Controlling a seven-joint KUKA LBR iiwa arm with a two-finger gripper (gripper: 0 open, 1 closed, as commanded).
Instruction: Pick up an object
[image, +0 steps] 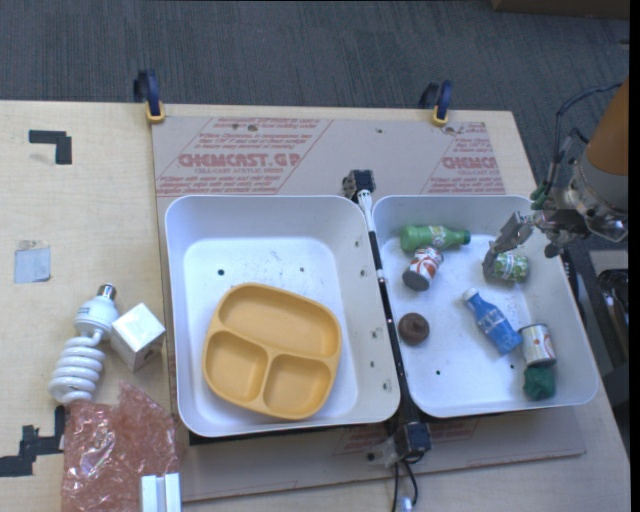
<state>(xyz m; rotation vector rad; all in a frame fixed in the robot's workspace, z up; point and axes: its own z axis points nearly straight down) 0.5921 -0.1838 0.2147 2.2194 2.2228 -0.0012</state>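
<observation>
The right bin (455, 395) holds several small items. A green bottle (433, 237) lies at the back, with a red and white can (424, 267) just in front of it. A brown doughnut-shaped piece (413, 327) sits near the left wall. A blue bottle (491, 321) lies in the middle. A silver can (538, 344) and a dark green lump (540, 381) are at the front right. My gripper (510, 245) reaches in from the right and sits right over a small green-labelled can (511, 267) at the bin's back right, touching or nearly touching it.
The left bin (200, 240) holds a yellow divided plate (272, 350). Left of the bins lie a spiral light bulb (82, 350), a white cube (138, 334) and pink wrap (110, 455). Cables hang by the arm's wrist (590, 200).
</observation>
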